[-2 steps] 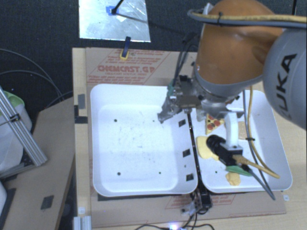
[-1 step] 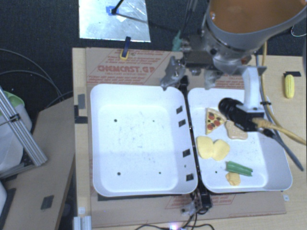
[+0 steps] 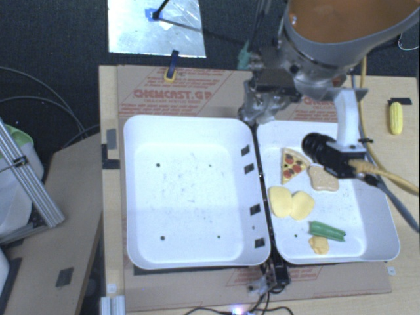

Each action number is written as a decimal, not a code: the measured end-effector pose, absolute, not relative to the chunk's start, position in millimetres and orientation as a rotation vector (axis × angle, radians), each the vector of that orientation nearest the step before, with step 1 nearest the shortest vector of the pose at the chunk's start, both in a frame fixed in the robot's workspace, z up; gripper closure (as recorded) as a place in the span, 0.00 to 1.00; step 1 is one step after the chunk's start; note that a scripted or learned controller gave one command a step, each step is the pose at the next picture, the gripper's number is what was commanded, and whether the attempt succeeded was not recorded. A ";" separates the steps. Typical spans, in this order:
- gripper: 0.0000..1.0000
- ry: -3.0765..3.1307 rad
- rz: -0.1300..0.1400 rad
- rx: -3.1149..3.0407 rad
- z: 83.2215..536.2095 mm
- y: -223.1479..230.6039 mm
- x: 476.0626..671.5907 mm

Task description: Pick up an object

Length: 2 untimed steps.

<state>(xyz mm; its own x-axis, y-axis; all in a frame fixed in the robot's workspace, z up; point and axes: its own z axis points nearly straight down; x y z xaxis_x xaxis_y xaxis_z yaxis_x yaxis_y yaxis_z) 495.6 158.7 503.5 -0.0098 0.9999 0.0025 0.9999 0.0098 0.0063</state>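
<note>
The arm [image 3: 341, 18] enters from the upper right, its broad orange band filling that corner with the grey wrist section just beneath it. Below the wrist, the tool [image 3: 259, 110] hangs at the far edge of the scene's middle, seen from above as a dark metallic cluster. Whether its fingers are apart or closed cannot be made out from this angle.

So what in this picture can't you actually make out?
- The gripper, at the far edge between the bins: blurred and dark, so open or shut can't be told.
- The arm: cut off by the top edge.
- The yellowish lump beside the green piece in the right bin: too small to identify.
- The pale piece near the pizza slice: partly covered by a black part.
</note>
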 end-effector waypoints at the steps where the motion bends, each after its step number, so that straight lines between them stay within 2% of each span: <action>1: 1.00 2.231 0.012 2.209 536.7 238.2 517.2; 2: 1.00 2.219 -0.012 2.227 442.9 185.4 523.3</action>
<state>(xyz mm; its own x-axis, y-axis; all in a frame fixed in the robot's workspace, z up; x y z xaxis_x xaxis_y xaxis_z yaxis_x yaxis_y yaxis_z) 523.3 185.4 442.9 0.0037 1.0000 -0.0034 1.0000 -0.0037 -0.0071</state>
